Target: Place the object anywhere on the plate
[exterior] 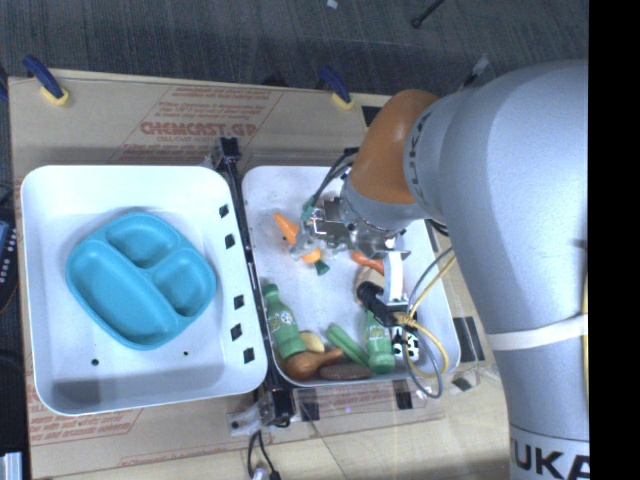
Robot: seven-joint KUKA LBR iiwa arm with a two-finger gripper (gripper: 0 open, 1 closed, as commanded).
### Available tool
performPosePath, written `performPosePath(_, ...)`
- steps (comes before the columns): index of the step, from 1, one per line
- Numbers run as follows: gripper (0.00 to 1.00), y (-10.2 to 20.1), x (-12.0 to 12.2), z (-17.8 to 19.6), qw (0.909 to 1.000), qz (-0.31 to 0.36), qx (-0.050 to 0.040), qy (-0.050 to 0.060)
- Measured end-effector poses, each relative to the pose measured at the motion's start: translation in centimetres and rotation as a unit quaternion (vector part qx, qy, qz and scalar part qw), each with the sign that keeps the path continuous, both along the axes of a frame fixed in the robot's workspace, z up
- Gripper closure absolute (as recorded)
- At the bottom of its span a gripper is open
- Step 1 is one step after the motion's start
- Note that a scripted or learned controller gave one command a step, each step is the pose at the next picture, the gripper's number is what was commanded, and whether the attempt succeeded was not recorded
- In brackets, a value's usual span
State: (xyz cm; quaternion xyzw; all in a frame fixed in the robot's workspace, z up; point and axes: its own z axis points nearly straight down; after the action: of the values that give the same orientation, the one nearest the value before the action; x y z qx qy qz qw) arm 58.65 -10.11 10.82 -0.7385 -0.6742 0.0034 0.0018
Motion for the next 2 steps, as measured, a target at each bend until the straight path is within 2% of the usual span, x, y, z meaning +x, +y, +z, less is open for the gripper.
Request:
performPosePath(1, 1.0, 7.74, 0.05, 8.63, 0.9985, -0.055, 0.0006, -0.002)
performPosePath(2, 0.0, 7.46, -0.14, 8.36, 0.9983, -0.058, -0.0003, 0.001)
